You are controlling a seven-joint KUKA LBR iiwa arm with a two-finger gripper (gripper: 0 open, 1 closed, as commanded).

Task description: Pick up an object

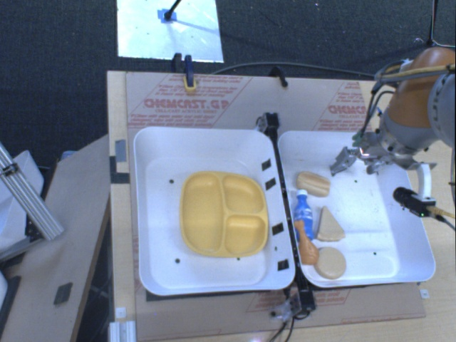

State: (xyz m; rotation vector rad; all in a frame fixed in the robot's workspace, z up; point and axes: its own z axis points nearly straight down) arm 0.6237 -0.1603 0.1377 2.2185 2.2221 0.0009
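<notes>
My gripper hangs over the far part of the right bin, open, with nothing between its fingers. Just left of it and nearer the camera lies a tan bread roll. Along the bin's left side lie a small blue bottle, a tan triangular wedge, an orange stick-shaped piece and a round tan biscuit. None of these touches the gripper.
The left bin holds a yellow divided plate. A black divider with clips runs between the bins. A black part on a cable sits over the right bin's right side. The arm's orange band is at the right edge.
</notes>
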